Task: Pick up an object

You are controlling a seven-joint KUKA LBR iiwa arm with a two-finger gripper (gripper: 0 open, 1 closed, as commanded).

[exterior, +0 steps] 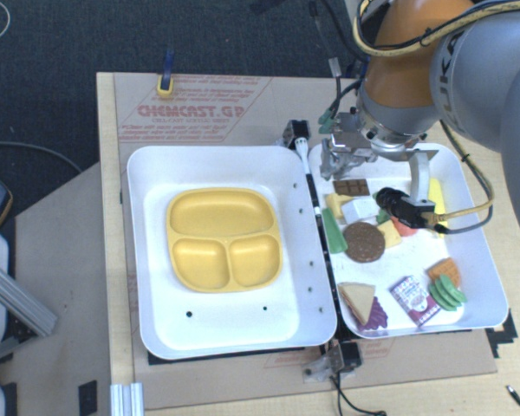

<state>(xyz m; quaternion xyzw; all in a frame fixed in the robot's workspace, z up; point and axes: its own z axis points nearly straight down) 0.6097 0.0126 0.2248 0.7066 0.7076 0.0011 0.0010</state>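
Note:
My gripper (340, 167) hangs low over the far left corner of the right bin (477, 271), just above a brown chocolate bar (351, 187). Right below it lie a pale yellow piece (334, 204), a white block (360, 208), a green strip (332, 230) and a round brown cookie (364, 242). No object is visible between the fingers. A sandwich wedge (356, 300), a purple piece (377, 313), a purple packet (413, 299) and green and orange toy food (445, 284) lie at the near side of the bin.
The left bin (147, 258) holds a yellow divided plate (224, 237). The arm's grey body and orange band cover the far right of the right bin. A yellow piece (437, 196) lies beside the wrist.

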